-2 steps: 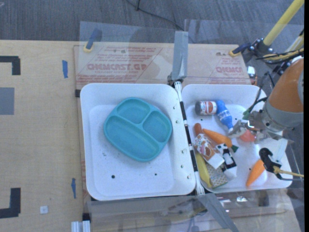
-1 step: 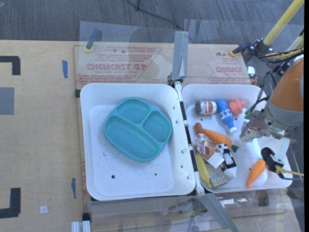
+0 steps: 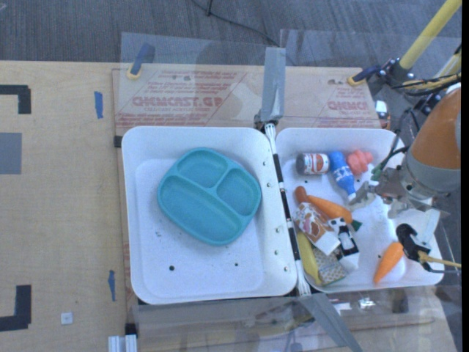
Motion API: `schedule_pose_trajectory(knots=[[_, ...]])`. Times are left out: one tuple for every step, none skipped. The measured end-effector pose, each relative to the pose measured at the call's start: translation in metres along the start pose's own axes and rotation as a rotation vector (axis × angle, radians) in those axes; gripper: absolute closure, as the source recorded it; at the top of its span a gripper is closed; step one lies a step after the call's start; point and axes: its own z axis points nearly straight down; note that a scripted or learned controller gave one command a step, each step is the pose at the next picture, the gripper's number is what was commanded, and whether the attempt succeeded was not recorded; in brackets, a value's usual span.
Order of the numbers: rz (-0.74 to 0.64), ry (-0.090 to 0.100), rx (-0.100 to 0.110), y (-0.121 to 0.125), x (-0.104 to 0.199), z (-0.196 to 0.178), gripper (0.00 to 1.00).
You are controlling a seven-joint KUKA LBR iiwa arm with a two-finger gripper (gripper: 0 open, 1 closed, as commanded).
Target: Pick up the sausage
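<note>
Two bins (image 3: pixel 139 218): white, side by side on the bench; the right one holds the clutter.
Sausage (image 3: pixel 300 193): short reddish-brown piece by the dividing wall, just below the can (image 3: pixel 314 163), touching the carrot (image 3: pixel 330 207).
Gripper (image 3: pixel 382 190): hangs over the right bin's far side, nothing seen in it; whether it is open or closed cannot be told.
Bearing: sausage lies toward the view's left of the gripper, with the blue bottle (image 3: pixel 341 173) and the carrot between.
Long axis: too little shows to judge.
</note>
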Motion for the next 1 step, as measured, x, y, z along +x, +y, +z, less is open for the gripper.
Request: schedule_pose_trajectory(knots=[[0.199, -0.002, -0.006, 0.0489, 0.0113, -0.2496, 0.00]])
